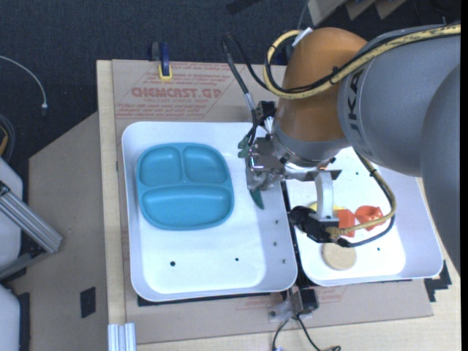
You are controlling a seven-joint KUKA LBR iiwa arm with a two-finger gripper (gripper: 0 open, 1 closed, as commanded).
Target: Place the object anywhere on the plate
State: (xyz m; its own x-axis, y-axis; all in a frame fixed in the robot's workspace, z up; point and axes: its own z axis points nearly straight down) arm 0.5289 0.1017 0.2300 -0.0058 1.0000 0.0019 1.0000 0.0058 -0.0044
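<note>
One slim dark-green object (257,194) hangs at the jaws (256,181) over the left bin's (146,269) right edge, just beside the blue plate (186,186); jaws look clenched on its top. Probably light, stiff, slippery; grip it mid-length.

Cardboard sheet (183,86), far strip beyond the left bin: red print, large line reads about "CHEMCAST GP"; smaller lines above and below too fine to read.
Arm casing (409,101), right of the orange band: dark letters, partly seen, "IK" readable, rest cut off by cables.
Cardboard near edge, below the bins: faint red print, unreadable.
</note>
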